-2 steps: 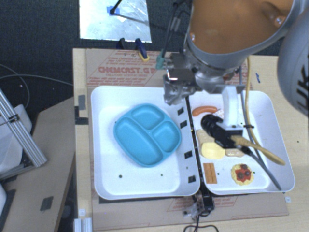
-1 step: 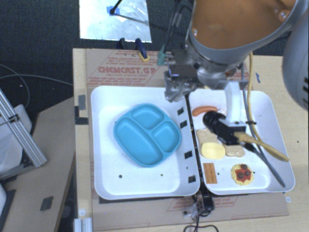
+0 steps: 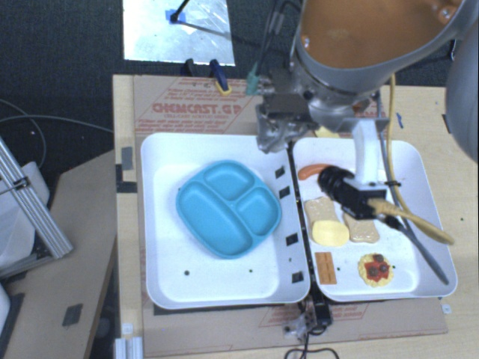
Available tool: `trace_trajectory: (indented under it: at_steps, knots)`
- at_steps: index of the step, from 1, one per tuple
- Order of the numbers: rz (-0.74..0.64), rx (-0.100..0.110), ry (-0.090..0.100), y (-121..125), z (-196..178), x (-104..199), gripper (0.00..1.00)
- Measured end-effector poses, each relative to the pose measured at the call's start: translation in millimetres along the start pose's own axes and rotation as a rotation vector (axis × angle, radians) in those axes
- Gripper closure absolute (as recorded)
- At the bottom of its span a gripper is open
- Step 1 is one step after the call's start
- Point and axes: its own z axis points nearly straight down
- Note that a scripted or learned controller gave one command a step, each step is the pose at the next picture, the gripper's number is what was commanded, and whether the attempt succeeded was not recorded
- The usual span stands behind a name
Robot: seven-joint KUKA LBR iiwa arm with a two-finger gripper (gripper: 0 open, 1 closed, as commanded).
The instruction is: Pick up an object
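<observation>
**Pincer at Far End of Bin Divider**

Right bin [image 3: 413, 163]: a pizza toy [image 3: 376, 268] and a brown wafer [image 3: 325, 267] lie nearest, then a yellow disc [image 3: 329, 232], a tan biscuit [image 3: 364, 229] and an orange sausage [image 3: 310, 172]. Left bin [image 3: 161, 163]: a blue divided plate [image 3: 228, 208] lies at centre. The pincer [image 3: 278, 134] is positioned over the divider's far end; whether it is apart or together cannot be determined.

I see the gripper [image 3: 275, 137] hanging over the rim between the two bins at their 12 o'clock end. The left bin [image 3: 161, 275] holds a blue divided plate [image 3: 228, 208]. In the right bin [image 3: 419, 163], a small pizza [image 3: 375, 269] lies at 5 o'clock, an orange sausage [image 3: 310, 172] at 10 o'clock.
</observation>
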Motion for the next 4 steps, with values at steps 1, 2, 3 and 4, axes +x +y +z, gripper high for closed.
trace_trajectory:
  at_steps: [1, 2, 3, 4]
  knots:
    - [-0.006, -0.003, 0.001, 1, -11, 0, 1.00]
    - [-0.011, -0.006, 0.002, 1, -22, 0, 1.00]
    - [0.013, 0.019, -0.008, -3, 68, 52, 1.00]
    - [0.021, 0.004, -0.003, 53, 24, 50, 1.00]
